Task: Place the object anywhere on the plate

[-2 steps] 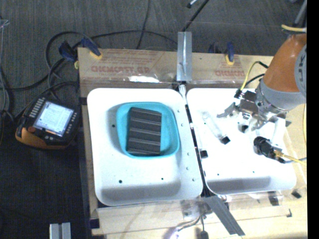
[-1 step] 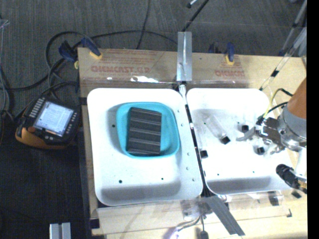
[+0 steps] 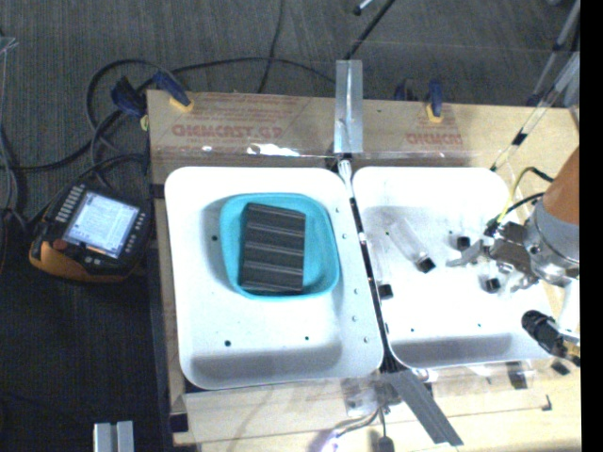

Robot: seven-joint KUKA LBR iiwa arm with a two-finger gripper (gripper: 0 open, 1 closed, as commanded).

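From above, two shallow white bins sit side by side on the bench. In the left white bin (image 3: pixel 193 337) lies a turquoise rounded-square plate (image 3: pixel 322 252), and a dark grey ribbed rectangular block (image 3: pixel 272 247) rests flat on the middle of it, its long side running from twelve to six o'clock. The right white bin (image 3: pixel 443 332) holds the two-finger gripper (image 3: pixel 441 253), which reaches in from three o'clock and hangs low over the bin floor, well apart from the plate. Its dark fingertips (image 3: pixel 426 265) stand a little apart with nothing between them. At nine o'clock from the bins, an orange-cased handheld screen unit (image 3: pixel 89 231) lies on the dark floor.
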